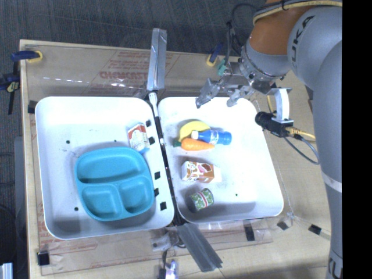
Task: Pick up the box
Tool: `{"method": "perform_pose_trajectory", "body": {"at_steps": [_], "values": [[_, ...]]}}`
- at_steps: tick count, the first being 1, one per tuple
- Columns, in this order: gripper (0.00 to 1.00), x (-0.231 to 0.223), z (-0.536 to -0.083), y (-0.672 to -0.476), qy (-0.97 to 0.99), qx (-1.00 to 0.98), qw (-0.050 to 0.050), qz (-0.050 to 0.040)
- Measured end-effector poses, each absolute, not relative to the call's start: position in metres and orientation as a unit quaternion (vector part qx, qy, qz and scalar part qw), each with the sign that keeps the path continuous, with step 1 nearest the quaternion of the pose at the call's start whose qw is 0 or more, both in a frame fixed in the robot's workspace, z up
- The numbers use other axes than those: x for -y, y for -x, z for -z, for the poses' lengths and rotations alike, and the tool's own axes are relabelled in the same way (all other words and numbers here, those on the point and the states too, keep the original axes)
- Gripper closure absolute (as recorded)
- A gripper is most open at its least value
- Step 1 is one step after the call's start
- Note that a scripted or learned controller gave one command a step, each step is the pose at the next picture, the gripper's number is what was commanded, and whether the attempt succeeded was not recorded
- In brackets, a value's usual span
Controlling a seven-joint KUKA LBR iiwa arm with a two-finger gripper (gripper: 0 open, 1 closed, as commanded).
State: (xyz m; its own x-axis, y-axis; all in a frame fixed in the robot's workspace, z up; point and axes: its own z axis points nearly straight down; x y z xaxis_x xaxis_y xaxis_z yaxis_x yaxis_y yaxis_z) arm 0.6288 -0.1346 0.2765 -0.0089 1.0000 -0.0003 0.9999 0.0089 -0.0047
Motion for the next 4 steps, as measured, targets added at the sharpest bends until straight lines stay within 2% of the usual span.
{"method": "perform_pose_trajectory", "body": {"at_steps": [1, 2, 3, 4], "values": [[0.0, 0.135, -0.277, -0.629, 0.704, 0.71, 0.002, -0.0018], [0.0, 0.1, -0.28, -0.593, 0.725, 0.689, 0.001, -0.002], [1.0, 0.1, -0.29, -0.594, 0.724, 0.69, 0.002, -0.0029], [1.0, 0.138, -0.343, -0.584, 0.82, 0.572, 0.001, -0.0015]]}}
